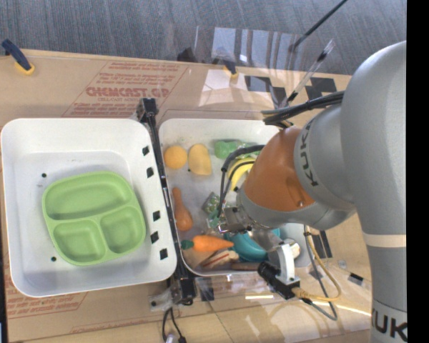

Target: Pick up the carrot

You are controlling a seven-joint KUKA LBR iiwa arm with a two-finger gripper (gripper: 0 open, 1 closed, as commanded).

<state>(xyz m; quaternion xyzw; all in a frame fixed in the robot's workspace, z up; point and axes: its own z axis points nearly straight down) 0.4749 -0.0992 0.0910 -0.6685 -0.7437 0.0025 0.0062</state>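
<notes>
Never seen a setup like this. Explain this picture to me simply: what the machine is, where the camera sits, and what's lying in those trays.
The big grey and orange shape is a robot arm reaching in from the right. One fixed camera looks down on the bench at a slant. Two shallow white bins sit side by side. The left bin holds a green divided plate. The right bin holds toy food: a carrot near the front, two yellow pieces at the back, and something green. The arm's tool hangs just above the carrot; whether it grips anything is hidden.

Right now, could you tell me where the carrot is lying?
The carrot lies in the right bin, near its front edge, just left of a teal item and below the arm's wrist.
</notes>
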